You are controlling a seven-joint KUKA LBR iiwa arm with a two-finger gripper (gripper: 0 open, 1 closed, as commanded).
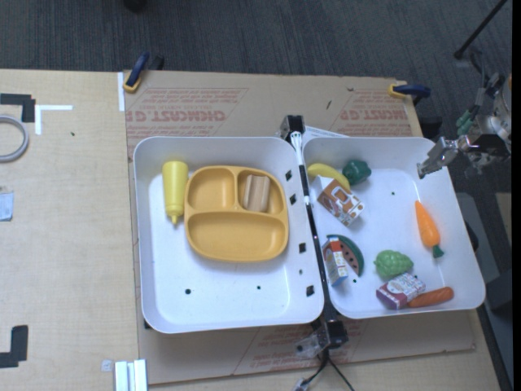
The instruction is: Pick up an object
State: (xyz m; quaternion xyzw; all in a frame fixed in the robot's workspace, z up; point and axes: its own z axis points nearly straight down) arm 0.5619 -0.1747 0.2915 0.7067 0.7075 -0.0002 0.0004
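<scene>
- Fingers of the gripper (433, 161): too small and blurred, can't tell if spread or pressed together; it's sitting over the far right rim of the right bin (456, 210).
- Wooden bench (65, 251) is carrying a cardboard sheet (195, 108) with blue clamps (137, 69) at its far corners; dark carpet (260, 23) is running behind.
- Left bin (155, 283) is holding a yellow bottle (173, 190) just beside a yellow divided plate (236, 218), with a tan block (256, 192) in one compartment.
- Right bin is holding the pickable stuff: banana (326, 172), printed box (340, 203), watermelon slice (348, 255), green lettuce (393, 262), pink box (400, 290).
- Carrot (426, 225), orange with a green tip, is lying nearest the gripper, apart from it.
</scene>
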